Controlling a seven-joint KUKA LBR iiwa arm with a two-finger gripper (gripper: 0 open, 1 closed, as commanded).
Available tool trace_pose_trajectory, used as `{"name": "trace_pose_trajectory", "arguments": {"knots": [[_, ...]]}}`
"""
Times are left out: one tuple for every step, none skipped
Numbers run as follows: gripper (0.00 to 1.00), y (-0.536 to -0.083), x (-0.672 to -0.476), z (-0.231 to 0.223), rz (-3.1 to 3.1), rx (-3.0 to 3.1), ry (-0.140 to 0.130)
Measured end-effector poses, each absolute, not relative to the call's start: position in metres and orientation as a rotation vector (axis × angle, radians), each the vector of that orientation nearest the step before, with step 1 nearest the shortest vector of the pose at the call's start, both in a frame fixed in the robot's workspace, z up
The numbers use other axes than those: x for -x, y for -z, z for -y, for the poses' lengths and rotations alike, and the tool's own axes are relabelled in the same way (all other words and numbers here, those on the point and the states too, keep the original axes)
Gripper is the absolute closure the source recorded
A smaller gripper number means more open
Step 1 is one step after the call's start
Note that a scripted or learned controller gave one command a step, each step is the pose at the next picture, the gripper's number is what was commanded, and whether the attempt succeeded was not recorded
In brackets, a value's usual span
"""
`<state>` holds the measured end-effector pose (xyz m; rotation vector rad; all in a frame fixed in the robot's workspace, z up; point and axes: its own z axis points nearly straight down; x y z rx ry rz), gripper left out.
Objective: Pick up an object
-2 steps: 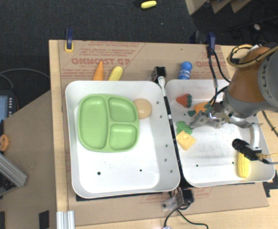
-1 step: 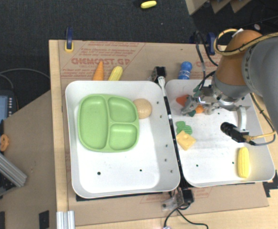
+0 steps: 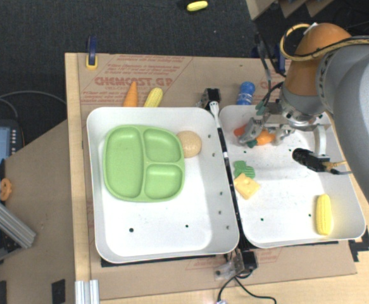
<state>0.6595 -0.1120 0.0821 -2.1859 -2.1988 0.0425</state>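
Note:
My gripper [image 3: 259, 130] is low at the back left corner of the right bin [image 3: 285, 233], reaching in from the right. Right under and beside it lie a small orange piece [image 3: 264, 140] and a red piece [image 3: 239, 132], and the gripper partly covers both. I cannot see whether either one is between its fingers. Further forward in the same bin lie a green piece [image 3: 243, 168], a yellow cheese wedge [image 3: 246, 186] and, at the front right, a yellow corn cob [image 3: 323, 214].
The left bin [image 3: 165, 233] holds a green divided plate [image 3: 144, 163] and a beige ball [image 3: 188, 144]. Behind the bins on the cardboard lie a carrot [image 3: 130, 95], a yellow piece [image 3: 153, 97] and a blue bottle [image 3: 247, 94].

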Motion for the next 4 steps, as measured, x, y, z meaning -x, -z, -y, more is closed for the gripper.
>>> {"name": "trace_pose_trajectory", "arguments": {"knots": [[1.00, -0.092, -0.658, 0.112, 2.195, 2.187, -0.046], [1.00, -0.165, -0.578, 0.115, 2.213, 2.221, -0.006], [0.00, -0.162, -0.583, 0.114, 2.219, 2.221, -0.002], [0.00, -0.080, -0.614, 0.155, 2.218, 2.224, -0.004]]}}
